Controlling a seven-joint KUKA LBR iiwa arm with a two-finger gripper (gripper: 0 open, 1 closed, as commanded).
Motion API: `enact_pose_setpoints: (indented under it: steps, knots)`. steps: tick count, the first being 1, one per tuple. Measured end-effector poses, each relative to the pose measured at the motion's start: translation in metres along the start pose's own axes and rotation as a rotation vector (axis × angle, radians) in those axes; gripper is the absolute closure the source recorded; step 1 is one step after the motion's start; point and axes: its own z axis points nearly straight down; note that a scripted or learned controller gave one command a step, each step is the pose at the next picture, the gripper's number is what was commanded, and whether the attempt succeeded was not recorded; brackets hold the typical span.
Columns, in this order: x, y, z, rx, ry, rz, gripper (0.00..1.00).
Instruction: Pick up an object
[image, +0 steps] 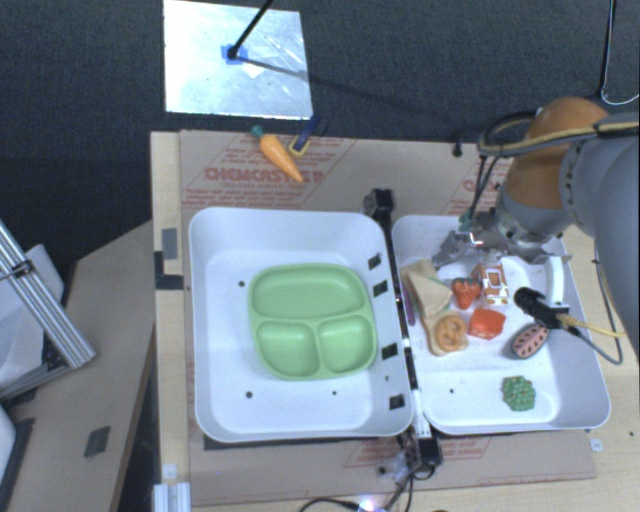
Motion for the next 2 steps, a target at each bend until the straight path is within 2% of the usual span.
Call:
enact_pose_setpoints:
  steps: [1, 2]
  knots:
    - [0.0, 0.001, -0.01, -0.004, 0.001, 0.0, 1.0]
    - [-0.003, -0.006, -0.064, 0.013, 0.004, 0.002, 1.0]
